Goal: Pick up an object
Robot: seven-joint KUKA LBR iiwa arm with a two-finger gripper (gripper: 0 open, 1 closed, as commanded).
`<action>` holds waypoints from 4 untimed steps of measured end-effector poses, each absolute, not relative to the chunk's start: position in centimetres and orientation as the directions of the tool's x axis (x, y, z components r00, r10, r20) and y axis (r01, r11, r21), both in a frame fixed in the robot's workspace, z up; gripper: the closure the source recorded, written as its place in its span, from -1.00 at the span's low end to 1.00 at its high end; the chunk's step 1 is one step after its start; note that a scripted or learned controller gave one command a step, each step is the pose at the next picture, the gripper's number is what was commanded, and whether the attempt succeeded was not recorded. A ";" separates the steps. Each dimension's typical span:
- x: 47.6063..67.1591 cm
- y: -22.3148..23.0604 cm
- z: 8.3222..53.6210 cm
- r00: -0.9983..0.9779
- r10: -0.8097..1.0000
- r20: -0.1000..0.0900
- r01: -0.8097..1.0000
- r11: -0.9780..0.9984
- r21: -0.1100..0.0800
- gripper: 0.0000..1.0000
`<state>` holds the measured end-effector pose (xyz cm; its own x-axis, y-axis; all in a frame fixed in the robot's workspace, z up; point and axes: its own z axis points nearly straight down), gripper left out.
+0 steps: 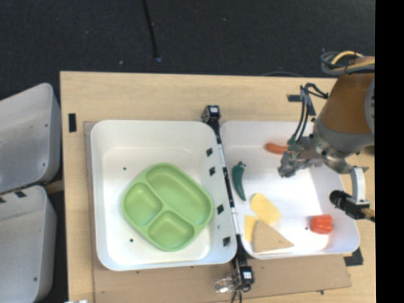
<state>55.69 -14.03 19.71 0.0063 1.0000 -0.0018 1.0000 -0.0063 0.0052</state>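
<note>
- The gripper (289,166) hangs low in the right bin (334,248), its tip close beside the carrot (275,148), which lies just up and to the left of the fingers. Whether the fingers are open or closed cannot be told; nothing shows between them.
- The carrot looks like a small toy: likely light, stiff and smooth, so it may roll or slip. Its narrow body suits a pinch across the middle, at right angles to its length.
- The green pepper (239,180) lies further left of the fingers, near the bin's left wall. It is slim and curved, probably light and hard; a grip across its thickest part would hold best, though the wall crowds one side.
- The yellow piece (266,208) and the tan wedge (270,238) lie below and left of the fingers, touching each other. The wedge looks flat and low, hard to get under.
- The red piece (321,224) sits below and right of the fingers, apart from the rest, compact and probably easy to pinch.
- A green tray (167,206) lies in the left bin (101,169).
</note>
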 end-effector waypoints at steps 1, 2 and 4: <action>56.3 -13.5 24.4 -0.003 1.000 -0.001 1.000 0.003 0.005 1.00; 56.4 -13.6 28.6 -0.003 1.000 -0.002 1.000 0.003 0.006 1.00; 56.9 -1.6 26.4 -0.007 1.000 0.001 1.000 0.007 0.000 1.00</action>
